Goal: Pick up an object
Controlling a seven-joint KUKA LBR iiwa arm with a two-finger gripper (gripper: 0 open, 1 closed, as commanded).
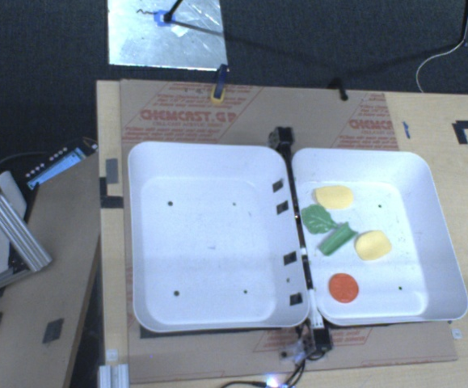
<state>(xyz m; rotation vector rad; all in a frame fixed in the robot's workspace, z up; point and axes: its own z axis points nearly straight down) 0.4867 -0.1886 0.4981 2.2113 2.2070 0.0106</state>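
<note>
1. The right bin (427, 217) holds five small objects: an upper yellow piece (333, 197), a green leaf (317, 217), a green stick (337, 238) touching the leaf, a lower yellow piece (373, 246), and a red disc (343, 288) nearest the front wall.
2. The left bin (209, 241) sits just beside it on the bench (177, 111).

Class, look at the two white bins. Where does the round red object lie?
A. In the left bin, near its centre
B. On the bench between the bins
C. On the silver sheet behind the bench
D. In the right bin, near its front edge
D: the round red object lies inside the right bin, in front of the green and yellow items.
</note>
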